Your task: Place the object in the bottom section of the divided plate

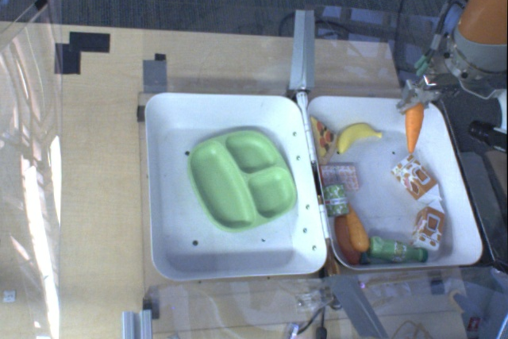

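A green divided plate (240, 179) lies in the left white bin (171, 139), its three sections bare. My gripper (418, 95) hangs over the far right corner of the right bin (464, 238), and an orange carrot (413, 128) dangles from its fingers, point down. The carrot hangs above the bin floor, well to the right of the plate.
The right bin holds a yellow banana (358, 136), two patterned packets (414, 177) (429, 225), a green bottle (395, 251), an orange item (352, 234) and small packages (337, 186) along its left wall. A metal divider bar (302, 52) runs between the bins.
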